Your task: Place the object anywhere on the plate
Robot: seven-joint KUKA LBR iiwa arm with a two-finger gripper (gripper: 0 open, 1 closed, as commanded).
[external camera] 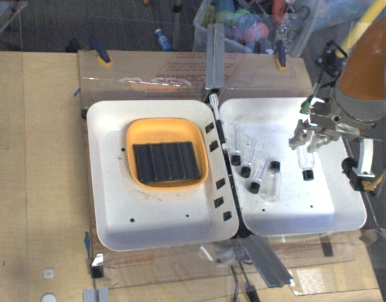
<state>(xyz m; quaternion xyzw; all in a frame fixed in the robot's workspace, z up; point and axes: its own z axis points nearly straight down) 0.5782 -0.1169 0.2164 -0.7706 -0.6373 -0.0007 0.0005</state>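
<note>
Wooden worktop (35, 168) carries two shallow white bins side by side, with a clear tub of coloured toys (262, 11) behind them at the back edge.

Task thing: small clear vials with black caps, lying loose in the right bin (318, 212). One vial (305, 162) sits just below the gripper (309, 137), upright or nearly so, black cap at its lower end; cannot tell whether it touches the bin floor or hangs. Gripper is over the right part of the right bin, close above that vial. Whether the fingers are spread or pressed together cannot be told from this angle; the metal parts overlap and blur. No firm evidence that the vial is between them.

Left of the gripper, near the middle of the same bin, a loose cluster of vials (252, 165) lies flat, caps pointing various ways, some touching one another.

Further left, well apart from the gripper, the left bin (111, 219) holds an orange plate (142, 134) with rounded corners. On the plate lies a black ribbed block (166, 162), covering most of its centre.

Between the bins runs a black divider strip (219, 168) with small black tabs.

Right of the gripper, the arm (366, 68) rises with its orange band, grey below.
</note>
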